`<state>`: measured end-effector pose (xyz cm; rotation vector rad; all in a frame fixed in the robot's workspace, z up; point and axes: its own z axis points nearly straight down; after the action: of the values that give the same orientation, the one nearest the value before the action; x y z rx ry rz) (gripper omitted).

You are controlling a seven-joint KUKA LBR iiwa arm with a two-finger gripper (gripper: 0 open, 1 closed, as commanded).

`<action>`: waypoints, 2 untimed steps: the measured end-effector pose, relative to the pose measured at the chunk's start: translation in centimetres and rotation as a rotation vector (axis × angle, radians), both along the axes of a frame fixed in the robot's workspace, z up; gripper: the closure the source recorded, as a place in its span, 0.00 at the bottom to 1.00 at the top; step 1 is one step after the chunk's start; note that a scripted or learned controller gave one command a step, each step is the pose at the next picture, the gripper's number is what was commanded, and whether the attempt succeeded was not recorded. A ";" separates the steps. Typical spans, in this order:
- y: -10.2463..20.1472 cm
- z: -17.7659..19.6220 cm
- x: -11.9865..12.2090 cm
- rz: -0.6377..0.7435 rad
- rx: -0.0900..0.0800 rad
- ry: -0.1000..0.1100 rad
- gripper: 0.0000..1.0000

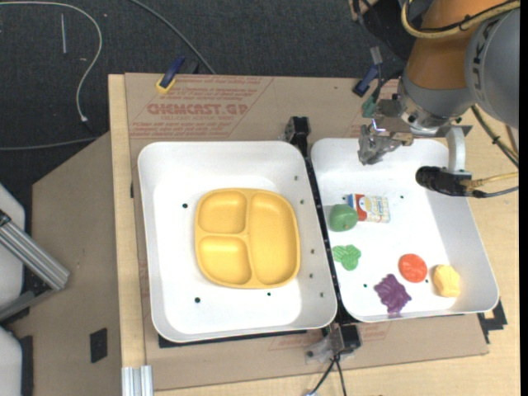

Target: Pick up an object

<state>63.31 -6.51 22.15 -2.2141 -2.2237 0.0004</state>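
White plastic bins sit side by side on the bench (pixel 124 221); nothing looks picked yet. The left bin (pixel 165 295) holds a yellow divided plate (pixel 247 238). In the right bin (pixel 462 221) the gripper (pixel 375 151) hovers at the far edge, and whether its fingers are apart I cannot tell. Near it lie a small printed packet (pixel 369 208), green ball (pixel 342 217), green broccoli toy (pixel 347 256), purple grapes (pixel 392 293), orange ball (pixel 412 266) and yellow lump (pixel 446 280), all untouched.
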 end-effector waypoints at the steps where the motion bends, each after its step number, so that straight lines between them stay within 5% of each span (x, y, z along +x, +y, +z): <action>1: 5.0 1.2 -2.1 0.001 0.001 -0.001 1.00; 2: 9.8 1.9 -4.8 0.000 0.000 0.001 1.00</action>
<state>58.51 3.33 24.01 -2.2133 -2.2229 0.0017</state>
